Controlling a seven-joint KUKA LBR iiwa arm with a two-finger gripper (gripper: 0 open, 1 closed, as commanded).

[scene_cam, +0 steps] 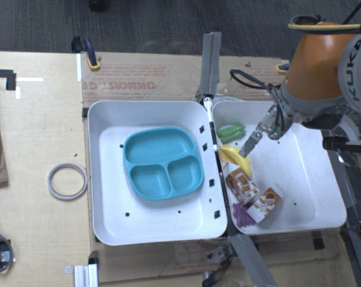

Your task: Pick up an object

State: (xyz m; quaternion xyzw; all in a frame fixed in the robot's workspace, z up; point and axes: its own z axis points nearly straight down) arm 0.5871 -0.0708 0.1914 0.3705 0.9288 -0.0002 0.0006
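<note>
On the pale wood bench (37,130), before a dark carpet, stand two white bins; mirrored printing on cardboard behind them is unreadable. The left bin (103,178) holds a blue tray (162,163). The gripper (247,146) hangs over the right bin (312,184), touching a yellow object (235,157); its opening I cannot tell.
</note>
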